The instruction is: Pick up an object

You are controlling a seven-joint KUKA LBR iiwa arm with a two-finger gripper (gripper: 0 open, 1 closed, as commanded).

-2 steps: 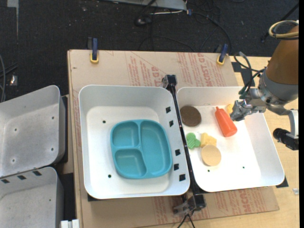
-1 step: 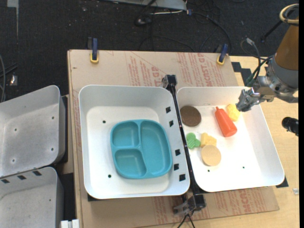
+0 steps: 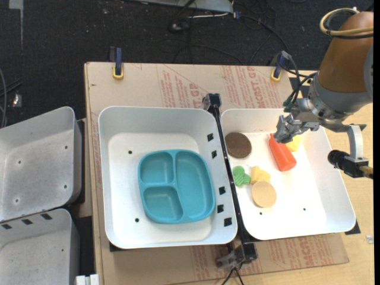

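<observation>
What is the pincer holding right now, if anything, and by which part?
It cannot be told. The pincer sits over the upper end of the orange carrot-like piece in the right bin, with something yellow beside it; no grip is visible.

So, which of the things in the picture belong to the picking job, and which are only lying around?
Belong to the job:
- gripper, over the right bin
- orange block, right under the gripper
- yellow piece beside it
- brown disc
- green piece
- yellow toy
- tan disc

Just lying about:
- teal divided tray in the left bin
- spare white bins on the left
</observation>
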